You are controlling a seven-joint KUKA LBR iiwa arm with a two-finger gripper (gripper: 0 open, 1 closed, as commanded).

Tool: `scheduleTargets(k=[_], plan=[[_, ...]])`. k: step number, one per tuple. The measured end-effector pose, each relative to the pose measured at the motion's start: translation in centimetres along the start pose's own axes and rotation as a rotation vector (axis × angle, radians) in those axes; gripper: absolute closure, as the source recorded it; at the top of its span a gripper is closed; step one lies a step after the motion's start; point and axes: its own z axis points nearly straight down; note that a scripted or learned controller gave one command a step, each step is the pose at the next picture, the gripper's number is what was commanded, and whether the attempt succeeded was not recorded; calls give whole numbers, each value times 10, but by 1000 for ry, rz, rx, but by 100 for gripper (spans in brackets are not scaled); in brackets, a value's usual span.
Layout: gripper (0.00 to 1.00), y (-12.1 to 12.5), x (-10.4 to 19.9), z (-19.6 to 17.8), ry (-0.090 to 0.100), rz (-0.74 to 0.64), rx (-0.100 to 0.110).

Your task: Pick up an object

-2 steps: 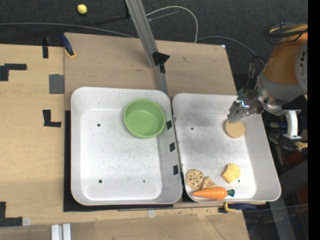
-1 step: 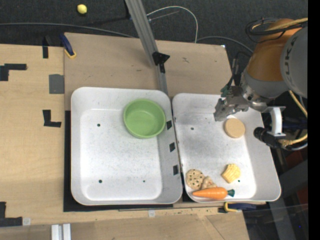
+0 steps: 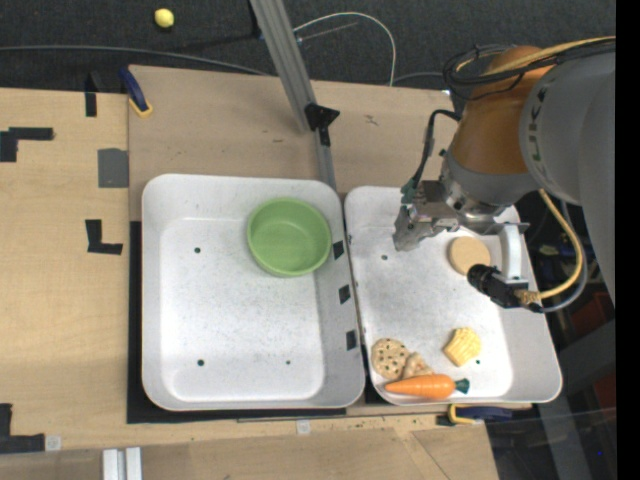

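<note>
My gripper (image 3: 408, 230) hangs over the upper left part of the right bin (image 3: 400, 288), with nothing seen between its fingers. A round tan cookie-like disc (image 3: 468, 256) lies just right of it. At the bin's near edge lie an orange carrot (image 3: 422, 387), a brown speckled cookie (image 3: 388, 354) and a yellow cheese-like wedge (image 3: 461, 347). A green bowl (image 3: 289, 236) sits in the upper right of the left bin (image 3: 200, 298).
The grey arm with its orange band (image 3: 500, 133) reaches in from the upper right over the right bin's far corner. A slanted metal pole (image 3: 285, 48) rises behind the bins. A small yellow ball (image 3: 163, 17) lies on the dark floor beyond the bench.
</note>
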Motion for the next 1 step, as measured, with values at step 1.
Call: scheduleTargets(k=[1], plan=[[100, 0, 59, 4, 0, -2, -1]])
